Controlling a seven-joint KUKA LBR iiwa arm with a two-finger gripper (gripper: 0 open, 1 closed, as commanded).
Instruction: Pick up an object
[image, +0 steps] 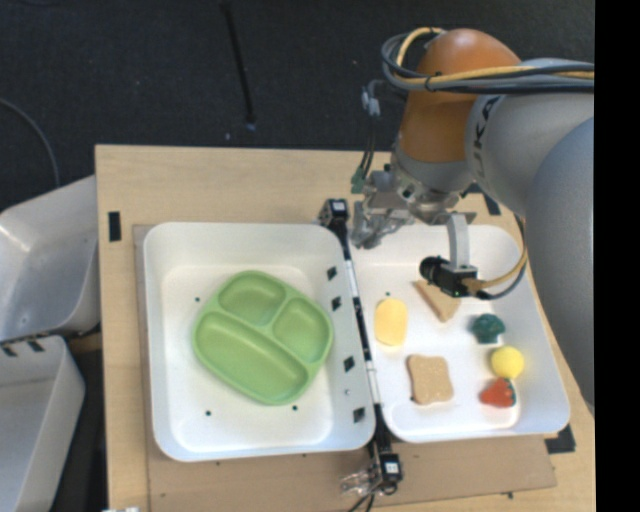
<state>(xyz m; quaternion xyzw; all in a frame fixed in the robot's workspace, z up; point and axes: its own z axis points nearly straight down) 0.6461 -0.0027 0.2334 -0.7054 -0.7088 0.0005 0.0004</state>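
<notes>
Gripper: the gripper (385, 222) hangs over the back left corner of the right bin, close to the divider between the bins; from here it is a dark, cluttered mass of metal and I cannot tell how it is set.
Wrist: the orange band (450, 95) sits right above it, with cables looping over the top and the grey arm (540, 150) running off to the right.
Cable: a black plug on a yellow lead (445, 275) dangles below the wrist, just above the wedge.
Wedge: a tan wedge (440, 300) lies in the right bin, near its middle, partly under that plug.
Yellow lump: a pale yellow piece (391, 321) lies left of the wedge, near the divider, apart from the gripper.
Toast: a brown slice (430, 379) lies toward the front of the right bin, below the yellow lump.
Green bit: a small dark green thing (487, 327) sits right of the wedge.
Ball: a yellow ball (507, 361) sits just in front of the green bit.
Red bit: a red piece (498, 393) lies just in front of the ball, near the front right corner.
Right bin: the right bin (540, 400) holds all these; none is touching the gripper.
Left bin: the left bin (175, 420) holds a green tray (262, 337) with three wells, lying flat near its middle.
Bench: both bins rest on a pale wooden bench (200, 180).
</notes>
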